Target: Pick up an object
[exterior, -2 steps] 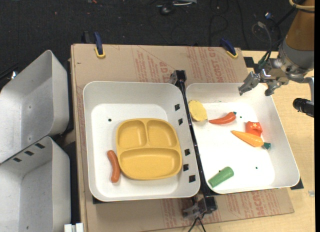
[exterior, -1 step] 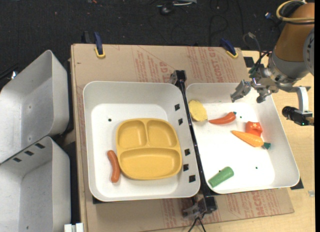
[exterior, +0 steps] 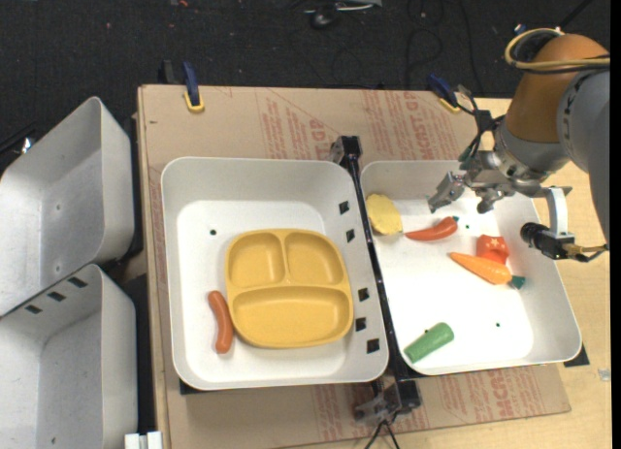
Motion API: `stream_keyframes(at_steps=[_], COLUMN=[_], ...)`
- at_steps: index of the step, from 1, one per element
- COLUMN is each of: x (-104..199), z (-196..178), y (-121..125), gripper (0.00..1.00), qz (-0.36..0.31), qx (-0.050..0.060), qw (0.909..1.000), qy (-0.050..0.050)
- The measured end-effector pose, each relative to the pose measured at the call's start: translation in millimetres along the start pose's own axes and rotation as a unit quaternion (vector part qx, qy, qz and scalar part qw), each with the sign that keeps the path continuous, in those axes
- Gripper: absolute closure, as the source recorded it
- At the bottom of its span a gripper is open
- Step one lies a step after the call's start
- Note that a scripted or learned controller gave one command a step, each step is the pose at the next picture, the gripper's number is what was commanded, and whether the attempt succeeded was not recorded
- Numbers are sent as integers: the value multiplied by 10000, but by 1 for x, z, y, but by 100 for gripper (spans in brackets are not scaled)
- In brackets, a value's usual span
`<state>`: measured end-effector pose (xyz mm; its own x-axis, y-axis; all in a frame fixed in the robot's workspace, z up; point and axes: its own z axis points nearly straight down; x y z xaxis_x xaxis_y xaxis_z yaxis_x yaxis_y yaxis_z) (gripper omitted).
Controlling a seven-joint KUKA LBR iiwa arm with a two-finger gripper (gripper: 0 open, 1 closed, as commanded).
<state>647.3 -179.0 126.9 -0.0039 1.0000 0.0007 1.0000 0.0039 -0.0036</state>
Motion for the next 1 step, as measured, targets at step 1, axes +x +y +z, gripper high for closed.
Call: stream_keyframes(at_steps=[1], x=[-1], z=[-15], y=[2], gripper=[100], qz=[-3], qx=[-36], qw=[10000], qy=[-10])
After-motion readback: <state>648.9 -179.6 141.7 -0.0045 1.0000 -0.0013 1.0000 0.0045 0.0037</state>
